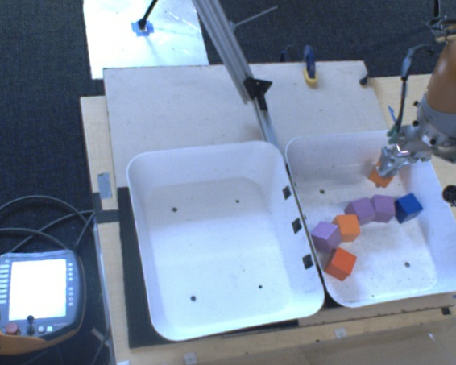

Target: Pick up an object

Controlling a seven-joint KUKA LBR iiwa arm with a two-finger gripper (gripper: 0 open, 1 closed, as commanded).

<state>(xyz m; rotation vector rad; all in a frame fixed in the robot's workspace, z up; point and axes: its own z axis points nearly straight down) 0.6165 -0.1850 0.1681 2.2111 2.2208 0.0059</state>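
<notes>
Gripper (393,160) at small orange foam block (380,176), 1 o'clock in right white plastic bin (455,263); grip unconfirmed.
Can't tell if the gripper is clamped or apart; an edge-only catch could let the block slip.

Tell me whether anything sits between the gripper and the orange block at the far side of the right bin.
Nothing visible does. The gripper is right at the orange block in the right bin. The purple, orange and blue blocks cluster nearer the camera, apart from it.
</notes>
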